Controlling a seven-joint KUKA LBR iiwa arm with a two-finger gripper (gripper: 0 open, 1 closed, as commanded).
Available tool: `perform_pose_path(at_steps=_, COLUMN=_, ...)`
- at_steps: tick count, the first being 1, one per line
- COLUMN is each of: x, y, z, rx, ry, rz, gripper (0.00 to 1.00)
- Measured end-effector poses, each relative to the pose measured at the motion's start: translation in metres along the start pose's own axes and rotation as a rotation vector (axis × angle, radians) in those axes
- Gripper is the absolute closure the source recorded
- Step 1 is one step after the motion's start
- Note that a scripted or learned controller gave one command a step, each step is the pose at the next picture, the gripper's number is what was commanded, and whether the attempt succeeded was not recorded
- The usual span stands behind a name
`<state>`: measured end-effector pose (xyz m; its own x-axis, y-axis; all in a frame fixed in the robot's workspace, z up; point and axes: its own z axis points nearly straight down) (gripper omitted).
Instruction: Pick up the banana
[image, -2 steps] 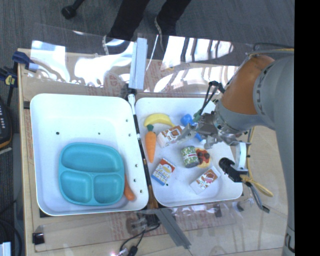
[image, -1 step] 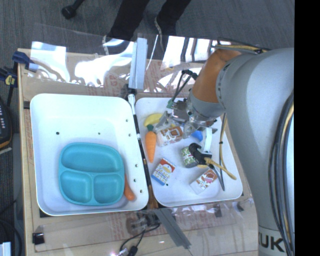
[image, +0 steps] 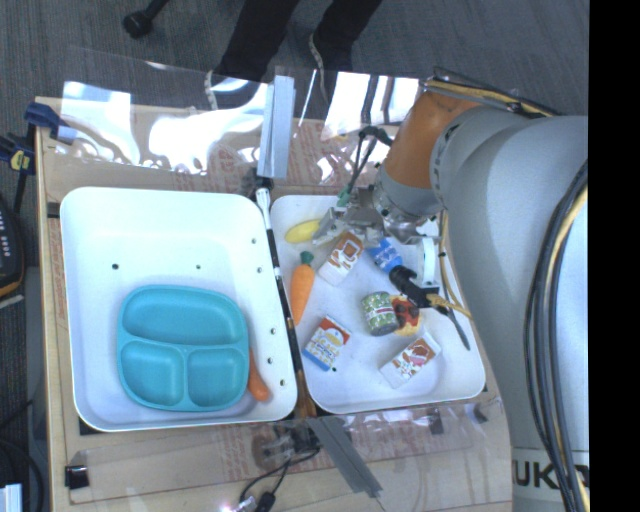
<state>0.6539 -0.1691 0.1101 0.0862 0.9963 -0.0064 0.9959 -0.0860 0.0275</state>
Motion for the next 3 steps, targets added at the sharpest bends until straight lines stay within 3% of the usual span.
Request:
perform_pose_path(at_steps=1, x=0.034, y=0.009, z=0.000, rx=-0.003, ry=-0.001, rz=-0.417, gripper=0.00)
perform_pose_path(at_steps=2, x=0.014, y=-0.046, z=-0.002, rx=-0.012, ry=-0.002, rz=-0.549, gripper=0.00)
perform_pose_path(at_steps=3, x=0.036, y=0.000, z=0.017, rx=0.025, ry=0.012, rz=-0.402, gripper=0.00)
